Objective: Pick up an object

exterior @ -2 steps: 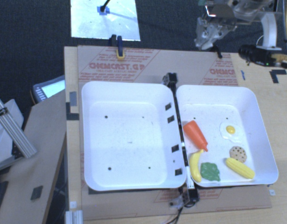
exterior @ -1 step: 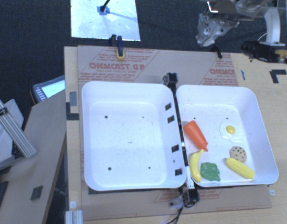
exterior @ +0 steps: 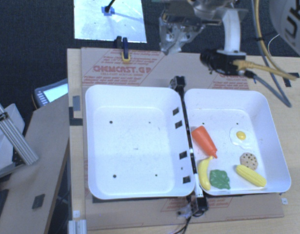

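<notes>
Two shallow white bins sit side by side on the bench, the left bin (exterior: 132, 145) and the right bin (exterior: 230, 108) joined along a shared middle rim fitted with small dark clips. All the objects lie in the right bin, gathered in its near half. An orange carrot (exterior: 204, 139) lies at a slant close to the middle rim, its thicker end toward the far side. Just below it, a yellow banana (exterior: 204, 172) curves along the middle rim toward the bin's near-left corner, and a green leafy piece (exterior: 220, 179) lies just beside the banana, touching or almost touching it. A fried egg (exterior: 240, 136) rests nearer the right wall, about level with the carrot. A round brown cookie (exterior: 249, 160) sits below the egg, and a yellow corn cob (exterior: 251, 175) lies at a slant by the near-right corner, just beside the cookie. The gripper (exterior: 170, 45) hangs at the far edge of the bench, beyond both bins and roughly in line with their middle rim, well apart from every object. Its tip is blurred and looks narrow, so whether it is spread or pressed together cannot be told; nothing is seen in it. A yellow-and-black clamp (exterior: 124, 50) stands at the far edge of the bench behind the left bin.
</notes>
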Robot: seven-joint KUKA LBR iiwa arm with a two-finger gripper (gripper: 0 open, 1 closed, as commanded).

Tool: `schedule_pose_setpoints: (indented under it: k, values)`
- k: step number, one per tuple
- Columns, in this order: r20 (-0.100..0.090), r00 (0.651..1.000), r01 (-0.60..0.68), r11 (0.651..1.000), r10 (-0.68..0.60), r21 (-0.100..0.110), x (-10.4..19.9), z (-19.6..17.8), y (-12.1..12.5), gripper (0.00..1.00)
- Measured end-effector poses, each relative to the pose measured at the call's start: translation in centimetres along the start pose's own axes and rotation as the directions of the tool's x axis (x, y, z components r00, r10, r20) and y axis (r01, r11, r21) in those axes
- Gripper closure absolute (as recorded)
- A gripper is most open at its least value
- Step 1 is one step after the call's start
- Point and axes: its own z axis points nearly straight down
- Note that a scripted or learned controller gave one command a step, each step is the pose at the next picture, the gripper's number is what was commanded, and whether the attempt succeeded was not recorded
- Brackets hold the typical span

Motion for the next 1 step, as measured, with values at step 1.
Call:
schedule_pose_setpoints:
  k: [1]
  values:
    - [0.003,1.000,-0.012,1.000,0.012,-0.001,-0.78,-0.97,0.27,1.00]
